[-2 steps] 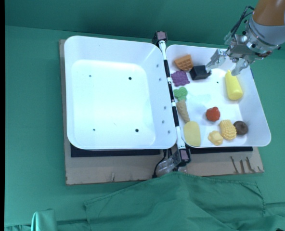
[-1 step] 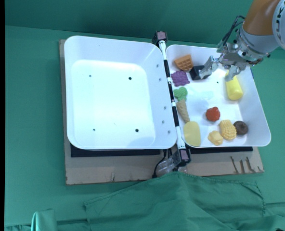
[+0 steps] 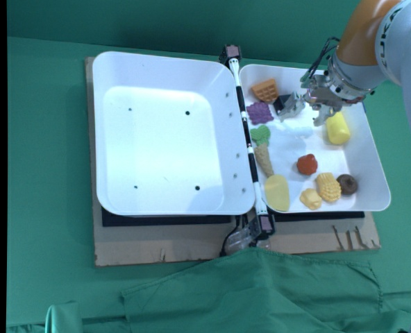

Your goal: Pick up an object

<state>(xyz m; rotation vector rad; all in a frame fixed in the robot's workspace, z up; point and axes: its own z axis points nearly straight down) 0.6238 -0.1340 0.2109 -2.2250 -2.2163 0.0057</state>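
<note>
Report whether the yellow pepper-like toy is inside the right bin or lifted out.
Inside. The yellow toy lies on the floor of the right bin, just beside the gripper, not between its fingers.

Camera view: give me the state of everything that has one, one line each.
gripper: low over the right bin's far end, nothing visibly held.
right bin: holds the toy foods.
left bin: only small dark dots on its floor.
yellow piece: lying beside the gripper.
ice cream cone: lying flat by the divider.

glossy white plastic bins (image 3: 171,68), matt green cloth (image 3: 275,293), seemingly plain cardboard sheet (image 3: 122,245) underneath.
</note>
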